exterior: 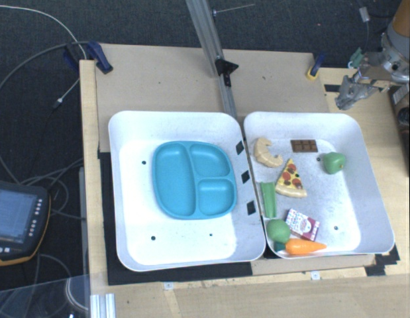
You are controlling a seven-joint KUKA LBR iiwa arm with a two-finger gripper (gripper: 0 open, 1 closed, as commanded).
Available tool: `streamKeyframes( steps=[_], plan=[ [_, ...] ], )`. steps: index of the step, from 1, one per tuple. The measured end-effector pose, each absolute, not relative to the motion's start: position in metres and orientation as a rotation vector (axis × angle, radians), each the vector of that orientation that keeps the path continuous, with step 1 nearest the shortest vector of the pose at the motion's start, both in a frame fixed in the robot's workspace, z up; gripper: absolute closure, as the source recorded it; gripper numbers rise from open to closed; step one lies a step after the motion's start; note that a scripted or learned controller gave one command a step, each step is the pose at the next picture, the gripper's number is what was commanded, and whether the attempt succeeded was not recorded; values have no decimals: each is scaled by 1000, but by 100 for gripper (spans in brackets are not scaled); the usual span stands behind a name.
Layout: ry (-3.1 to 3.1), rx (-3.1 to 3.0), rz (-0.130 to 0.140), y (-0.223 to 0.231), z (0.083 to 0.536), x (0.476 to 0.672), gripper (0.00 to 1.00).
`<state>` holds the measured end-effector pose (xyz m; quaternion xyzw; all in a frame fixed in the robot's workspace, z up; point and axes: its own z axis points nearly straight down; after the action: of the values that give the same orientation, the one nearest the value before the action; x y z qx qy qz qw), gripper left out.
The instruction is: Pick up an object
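The right bin (363, 197) holds several toy foods: a beige croissant piece (265, 151), a brown chocolate bar (303, 146), a green pepper (333, 162), a pizza slice (291, 179), a green stick (268, 199), a green round fruit (279, 230), a pink and white carton (303, 224) and an orange carrot (305, 247). My gripper (348, 95) hangs beyond the far right corner of that bin, over the bench, apart from every object. Nothing shows in it.
A blue divided plate (195, 179) lies in the left bin (132, 244). A slanted metal pole (206, 28) comes down to the gap between the bins at the back. Blue clamps (97, 55) sit on the bench's far edge.
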<state>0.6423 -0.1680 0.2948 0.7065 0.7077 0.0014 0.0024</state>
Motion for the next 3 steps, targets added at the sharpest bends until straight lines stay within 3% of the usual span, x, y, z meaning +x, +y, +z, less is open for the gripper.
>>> streamKeyframes(
  steps=[2,3],
  plan=[
    [2232,2216,0,-60,271,657,100],
    [2230,2219,-3,-14,253,651,100]
  ],
)
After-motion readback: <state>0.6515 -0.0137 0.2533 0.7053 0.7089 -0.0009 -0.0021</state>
